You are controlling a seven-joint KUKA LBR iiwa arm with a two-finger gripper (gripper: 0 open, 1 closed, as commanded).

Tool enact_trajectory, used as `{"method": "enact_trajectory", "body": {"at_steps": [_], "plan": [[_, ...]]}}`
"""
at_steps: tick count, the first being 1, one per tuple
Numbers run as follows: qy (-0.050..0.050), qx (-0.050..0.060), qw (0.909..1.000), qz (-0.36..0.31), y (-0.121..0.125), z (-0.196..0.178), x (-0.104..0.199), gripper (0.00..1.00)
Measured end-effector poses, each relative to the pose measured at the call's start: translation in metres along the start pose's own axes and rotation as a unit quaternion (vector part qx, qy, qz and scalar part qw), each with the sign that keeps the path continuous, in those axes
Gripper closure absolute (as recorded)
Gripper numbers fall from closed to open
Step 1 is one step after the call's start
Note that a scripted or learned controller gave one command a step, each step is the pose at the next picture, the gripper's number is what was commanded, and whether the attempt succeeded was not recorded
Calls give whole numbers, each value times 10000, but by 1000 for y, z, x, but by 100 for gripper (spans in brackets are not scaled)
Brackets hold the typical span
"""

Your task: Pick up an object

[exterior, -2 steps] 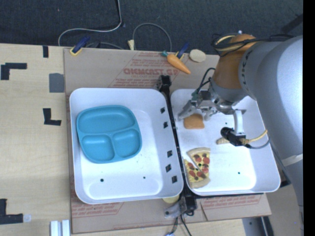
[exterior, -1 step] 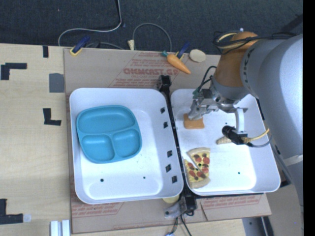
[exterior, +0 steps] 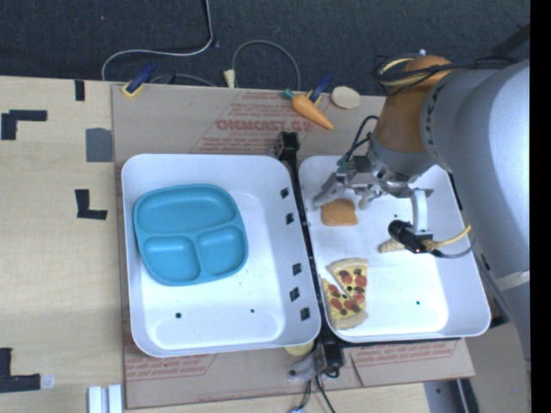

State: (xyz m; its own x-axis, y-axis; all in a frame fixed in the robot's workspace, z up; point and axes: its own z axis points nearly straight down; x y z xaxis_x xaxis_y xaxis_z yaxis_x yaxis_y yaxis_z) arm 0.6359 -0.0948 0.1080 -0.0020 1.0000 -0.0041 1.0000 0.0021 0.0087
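Camera view: gripper [exterior: 347, 189] at twelve o'clock over bread piece [exterior: 339, 214], fingers spread, gripping nothing; could skid off, shoving bread toward divider.

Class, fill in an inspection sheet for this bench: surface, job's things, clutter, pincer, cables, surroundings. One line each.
Surface: cardboard sheet under two white bins.
Job's things: bread piece and pizza slice in right bin; blue tray in left bin.
Clutter: carrot and a pale round thing behind the bins.
Pincer: pincer just above the bread.
Cables: white cable behind; yellow cable on arm.
Surroundings: dark cloth behind.
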Motion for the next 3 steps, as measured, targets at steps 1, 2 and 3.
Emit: {"method": "enact_trajectory", "body": {"at_steps": [1, 2, 3], "plan": [[23, 47, 10000, 6, 9, 24, -18, 0], [5, 15, 10000, 0, 10, 11, -18, 100], [5, 15, 10000, 1, 10, 11, -18, 0]]}}
